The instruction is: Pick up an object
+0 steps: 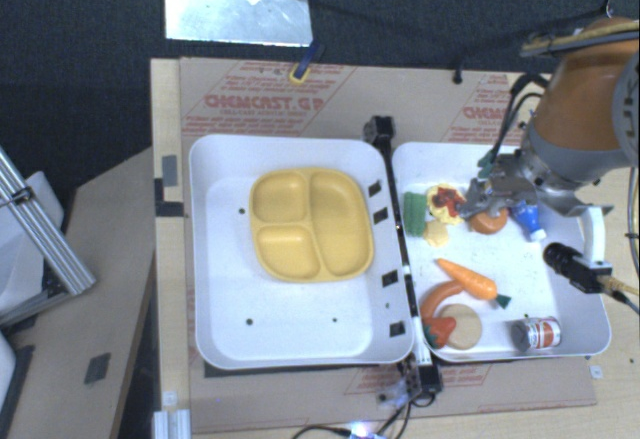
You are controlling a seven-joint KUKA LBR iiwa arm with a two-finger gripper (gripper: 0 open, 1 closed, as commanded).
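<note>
The gripper (478, 204) sits low in the right bin (580, 327), touching an orange-red toy (489, 222) beside a blue piece (527, 219), though whether its jaws are apart or clamped I cannot tell. The crowding there (toys packed close) could make it nudge a neighbour or close on nothing. Outward lie a carrot (470, 279), a small can (538, 332), the left bin (215, 257) with its yellow divided tray (309, 224), and the cardboard-covered bench (260, 97).

Toys (462, 279) crowding the right bin (590, 322); open floor around the yellow tray (308, 224)
</note>
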